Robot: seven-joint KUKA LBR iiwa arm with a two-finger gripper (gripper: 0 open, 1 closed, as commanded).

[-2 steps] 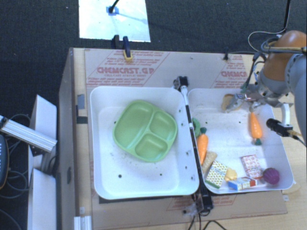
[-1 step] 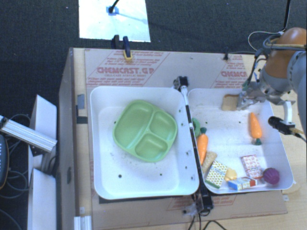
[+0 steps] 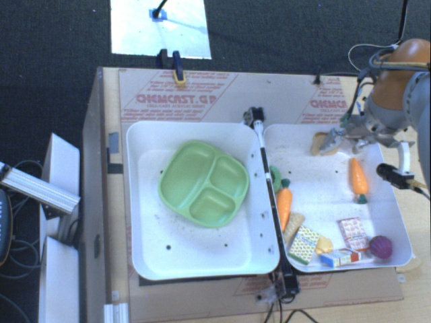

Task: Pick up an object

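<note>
Camera view: the tool is seen at two o'clock over the right bin, pinching a tan object; whether it is lifted cannot be told.

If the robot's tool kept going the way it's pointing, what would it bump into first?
The tool points toward the left along the far part of the right bin. A tan object sits right at its tip, so it would probably meet that first, though depth is hard to judge.

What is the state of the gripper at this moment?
Gripper: over the far part of the right bin; open, shut or holding something cannot be told.
</note>
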